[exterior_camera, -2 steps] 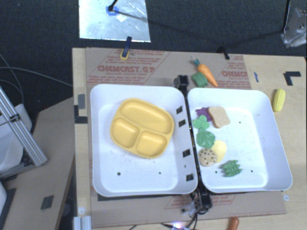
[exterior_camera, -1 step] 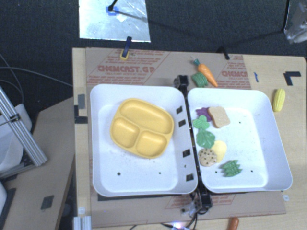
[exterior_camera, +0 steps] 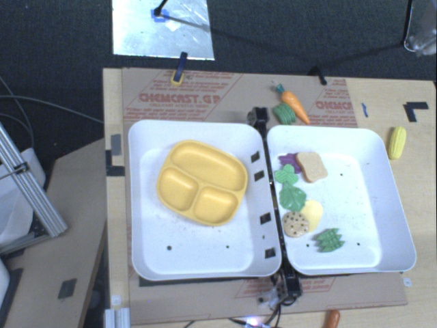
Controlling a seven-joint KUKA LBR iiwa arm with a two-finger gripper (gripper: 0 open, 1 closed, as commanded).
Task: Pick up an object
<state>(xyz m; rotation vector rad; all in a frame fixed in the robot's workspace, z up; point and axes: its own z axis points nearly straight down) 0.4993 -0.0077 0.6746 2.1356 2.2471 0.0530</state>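
The right bin (exterior_camera: 369, 142) holds toy food along its left side: a slice of bread (exterior_camera: 312, 167), a purple piece (exterior_camera: 289, 161), two green leafy pieces (exterior_camera: 291, 195), a cookie (exterior_camera: 295, 224), a pale yellow piece (exterior_camera: 313, 214) and a green pod (exterior_camera: 329, 240). In the left bin (exterior_camera: 147, 251) lies a yellow divided plate (exterior_camera: 202, 182) with three compartments.
A toy carrot (exterior_camera: 294, 104) and a green piece (exterior_camera: 283, 113) lie on the cardboard behind the bins. A yellow corn cob (exterior_camera: 397, 143) rests just outside the right bin's right rim. A small orange piece (exterior_camera: 331, 318) sits at the bench's front edge.
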